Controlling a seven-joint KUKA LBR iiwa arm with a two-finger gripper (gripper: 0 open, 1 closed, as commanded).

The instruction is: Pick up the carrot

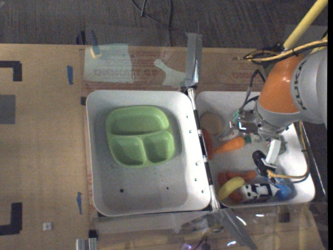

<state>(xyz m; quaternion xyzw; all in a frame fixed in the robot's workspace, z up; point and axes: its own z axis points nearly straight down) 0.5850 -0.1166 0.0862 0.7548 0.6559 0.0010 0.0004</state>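
Because the camera looks down at a slant, the nearest things sit along the lower edge of the frame, where the right bin point(307, 184) keeps a small heap in its lower corner: a yellow banana point(231, 187), something red-orange beneath it, a black-and-white item point(256, 191) and a blue piece point(283, 192), crowded together as loose objects tend to settle against a wall. Farther up, near the middle right of the frame, the carrot point(230, 145) lies on its side, pointing left toward the divider, its thick end just under the gripper point(244, 130). The grey-and-orange arm point(285, 92) comes in from the right and hangs low over that end, probably lined up for a grasp (whether the fingers have closed on the carrot I cannot tell, since the wrist hides them). In the left bin point(99, 181), toward the centre of the frame, a green divided plate point(139, 135) rests flat, well apart from the work. At the top, taped plastic sheets point(112, 62) lie on the brown bench point(41, 139).
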